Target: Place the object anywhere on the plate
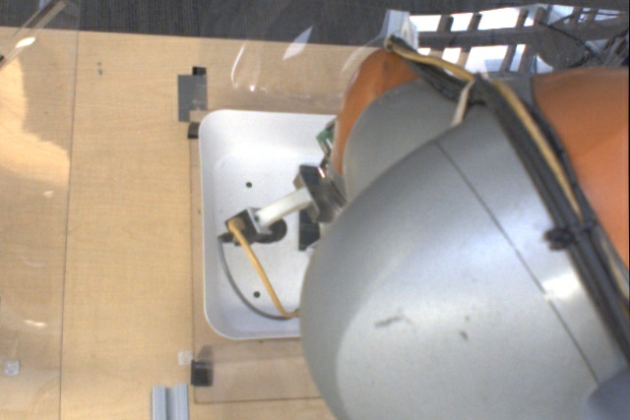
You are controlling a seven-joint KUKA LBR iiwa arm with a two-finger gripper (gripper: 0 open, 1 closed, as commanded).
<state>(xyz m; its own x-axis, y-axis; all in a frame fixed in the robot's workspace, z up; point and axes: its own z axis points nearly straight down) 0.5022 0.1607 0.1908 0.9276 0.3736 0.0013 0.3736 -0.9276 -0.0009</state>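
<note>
The big grey arm [463, 280] with its orange band [394, 79] covers the right half of the view and most of the bins. My gripper [313, 206] pokes out from under the arm's left edge, low over the floor of the left white bin [231, 143]. Nothing can be made out in its grasp. A small green piece [324, 139] peeks out at the arm's edge near the bin's back wall; I cannot tell what it is.
The bin's visible white floor stretches left of the gripper to its left wall [204, 231]. Black clamps [197, 91] [202, 371] sit at the bin's left corners. Bare wooden bench [98, 211] lies to the left.
</note>
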